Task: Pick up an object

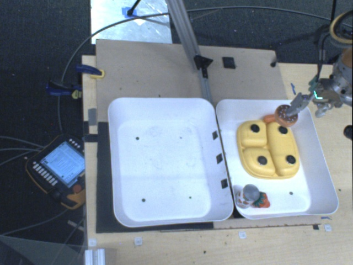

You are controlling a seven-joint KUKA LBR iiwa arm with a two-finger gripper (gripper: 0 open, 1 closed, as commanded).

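In the right bin [314,175] lies a large yellow moulded piece [268,148] with black dots on its rounded lobes. A small brown speckled round object [285,115] with an orange bit beside it rests at the yellow piece's far edge. A small toy [251,196], grey with orange and green parts, sits in the bin's near left corner. My gripper [306,111] hangs over the bin's far right corner, open. One finger [298,102] reaches down to the brown object and the other stands apart to the right. Nothing sits between them.
The left bin [118,148] is a bare white tray. A hand-held pendant [58,167] lies off the bench to the left. Blue and yellow clamps [88,70] grip the bench's far left edge, and a metal pole [185,26] rises behind the bins.
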